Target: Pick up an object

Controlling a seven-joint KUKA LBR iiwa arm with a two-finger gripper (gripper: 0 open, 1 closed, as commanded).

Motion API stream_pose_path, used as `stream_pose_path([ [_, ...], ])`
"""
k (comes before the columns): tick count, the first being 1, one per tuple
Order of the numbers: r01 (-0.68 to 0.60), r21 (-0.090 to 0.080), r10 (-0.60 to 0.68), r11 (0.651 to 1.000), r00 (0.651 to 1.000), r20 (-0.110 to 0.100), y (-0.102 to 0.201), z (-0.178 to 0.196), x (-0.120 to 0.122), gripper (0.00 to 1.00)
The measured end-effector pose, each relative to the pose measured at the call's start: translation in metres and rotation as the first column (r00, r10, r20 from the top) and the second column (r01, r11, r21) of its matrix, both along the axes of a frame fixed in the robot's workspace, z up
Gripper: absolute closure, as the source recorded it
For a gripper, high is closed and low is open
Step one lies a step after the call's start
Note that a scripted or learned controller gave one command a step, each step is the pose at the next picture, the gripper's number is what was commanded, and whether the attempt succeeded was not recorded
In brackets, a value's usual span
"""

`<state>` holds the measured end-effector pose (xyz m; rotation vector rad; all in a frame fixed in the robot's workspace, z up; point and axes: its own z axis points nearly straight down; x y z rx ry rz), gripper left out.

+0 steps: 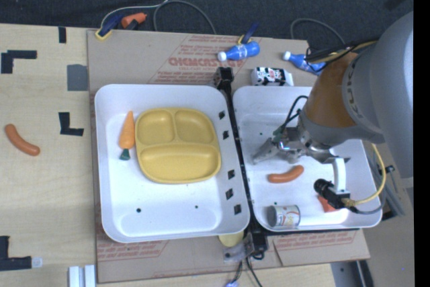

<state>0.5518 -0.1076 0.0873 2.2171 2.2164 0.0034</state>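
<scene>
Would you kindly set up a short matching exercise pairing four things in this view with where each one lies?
Things:
1. carrot
2. yellow tray
3. small can
4. sausage on the bench

Places:
A. near front wall of the right bin
B. outside both bins, far left
C. middle of the left bin
D. left bin, just left of the tray

Pairs: 1-D, 2-C, 3-A, 4-B

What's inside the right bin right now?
In the right bin: a toy sausage, a small can on its side, and the gripper reaching in. The arm covers the bin's right part.
</scene>
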Motion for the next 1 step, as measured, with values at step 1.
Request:
stream_pose_path([
  [1, 0.000, -0.002, 0.000, 1.000, 1.000, 0.000, -0.0014, 0.0094, 0.0021, 1.00],
])
